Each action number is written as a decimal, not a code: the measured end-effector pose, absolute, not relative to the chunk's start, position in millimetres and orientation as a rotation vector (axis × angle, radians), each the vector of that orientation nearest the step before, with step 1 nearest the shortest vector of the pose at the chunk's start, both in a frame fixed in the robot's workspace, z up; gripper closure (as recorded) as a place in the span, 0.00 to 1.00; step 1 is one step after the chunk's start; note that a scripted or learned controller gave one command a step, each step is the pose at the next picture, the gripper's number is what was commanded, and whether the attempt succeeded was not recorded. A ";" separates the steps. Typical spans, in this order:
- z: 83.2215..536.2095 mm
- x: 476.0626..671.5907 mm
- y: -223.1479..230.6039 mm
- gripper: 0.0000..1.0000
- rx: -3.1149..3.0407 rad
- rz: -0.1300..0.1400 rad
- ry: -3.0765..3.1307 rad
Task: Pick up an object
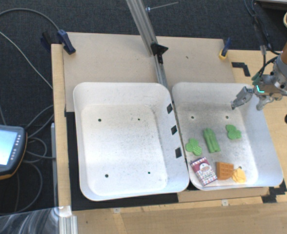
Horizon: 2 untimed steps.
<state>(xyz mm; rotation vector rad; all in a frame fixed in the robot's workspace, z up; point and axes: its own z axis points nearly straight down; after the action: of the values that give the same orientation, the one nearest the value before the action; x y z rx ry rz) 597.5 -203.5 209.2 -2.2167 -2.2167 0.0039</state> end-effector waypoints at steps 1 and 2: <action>212.1 598.6 -203.4 0.00 -2.217 0.001 -2.222; 159.9 597.0 -213.3 0.00 -2.218 0.005 -2.216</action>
<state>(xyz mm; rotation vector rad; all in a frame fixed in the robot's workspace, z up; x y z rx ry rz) 597.0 -213.3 159.9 -2.2180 -2.2162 0.0055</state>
